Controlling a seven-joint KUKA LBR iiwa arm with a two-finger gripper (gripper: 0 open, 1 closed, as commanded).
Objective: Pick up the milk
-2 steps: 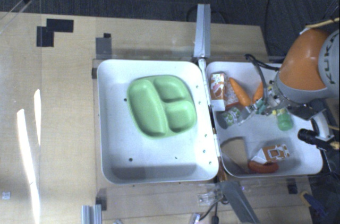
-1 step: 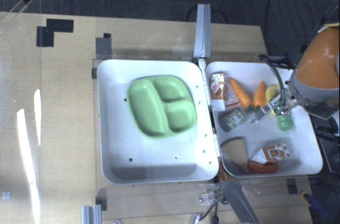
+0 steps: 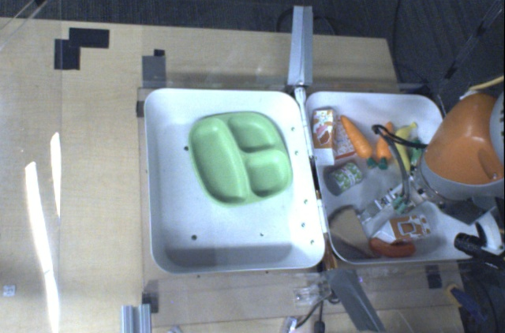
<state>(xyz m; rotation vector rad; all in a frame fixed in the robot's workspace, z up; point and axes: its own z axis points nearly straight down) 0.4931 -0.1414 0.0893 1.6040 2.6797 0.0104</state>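
Two small white-and-orange cartons lie in the right bin (image 3: pixel 426 104), and I cannot tell which one is the milk. One carton (image 3: pixel 322 126) lies at the bin's far left, by the divider. The other carton (image 3: pixel 410 227) lies flat near the front, just right of and below my gripper (image 3: pixel 390 205). The gripper hangs low over the middle of the right bin, under the orange band of the arm (image 3: pixel 465 146). Nothing can be seen held in it.
The right bin also holds two carrots (image 3: pixel 359 138), a red packet (image 3: pixel 343 144), a yellow piece (image 3: pixel 406 136), a green can (image 3: pixel 346 176) and a red sausage (image 3: pixel 392 248). A green divided plate (image 3: pixel 241 156) sits in the left bin (image 3: pixel 170 229).
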